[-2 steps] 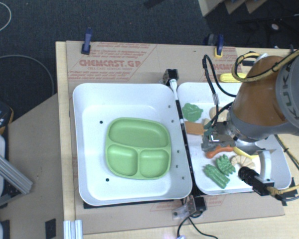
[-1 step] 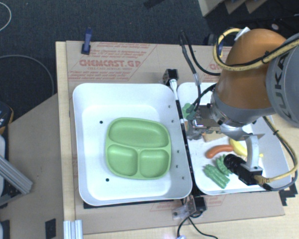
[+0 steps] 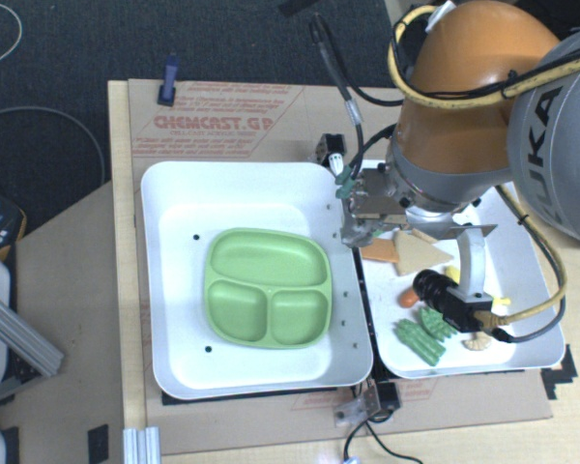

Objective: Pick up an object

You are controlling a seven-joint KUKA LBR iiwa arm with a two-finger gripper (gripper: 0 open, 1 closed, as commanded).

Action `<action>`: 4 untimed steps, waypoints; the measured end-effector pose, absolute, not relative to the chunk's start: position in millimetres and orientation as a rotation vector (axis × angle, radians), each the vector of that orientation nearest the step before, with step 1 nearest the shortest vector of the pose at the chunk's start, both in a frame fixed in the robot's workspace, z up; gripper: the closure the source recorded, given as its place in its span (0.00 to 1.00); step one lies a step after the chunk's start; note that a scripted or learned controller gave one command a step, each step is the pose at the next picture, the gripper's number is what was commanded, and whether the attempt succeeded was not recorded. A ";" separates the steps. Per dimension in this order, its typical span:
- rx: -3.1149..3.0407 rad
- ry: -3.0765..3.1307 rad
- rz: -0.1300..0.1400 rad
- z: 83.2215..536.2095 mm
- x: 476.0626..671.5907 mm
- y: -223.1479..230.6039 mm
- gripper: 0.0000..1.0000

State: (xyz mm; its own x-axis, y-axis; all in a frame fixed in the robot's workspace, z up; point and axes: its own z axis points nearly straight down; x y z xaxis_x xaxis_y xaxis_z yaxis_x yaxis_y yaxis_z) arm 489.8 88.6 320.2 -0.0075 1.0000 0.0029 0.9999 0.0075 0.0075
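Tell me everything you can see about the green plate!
The green plate is pale green and looks like smooth plastic, shaped like a rounded square. Raised ridges split it into three sections: one long one at the far side and two smaller ones nearer the camera. Nothing lies in any section. It sits flat, right way up, near the middle of the left white bin, resting on the bin's floor. It stands apart from the bin's walls, and the arm is not touching it.

We note even, bright overhead lighting, soft shadows under the arm (image 3: 464, 95), mild glare on the white bins (image 3: 164, 259), and acceptable sharpness.
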 end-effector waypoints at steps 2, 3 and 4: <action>2.238 2.216 -0.020 315.7 482.5 -1.8 1.00; 2.222 2.224 -0.003 319.8 484.6 10.0 1.00; 2.221 2.234 -0.011 231.0 482.4 71.8 1.00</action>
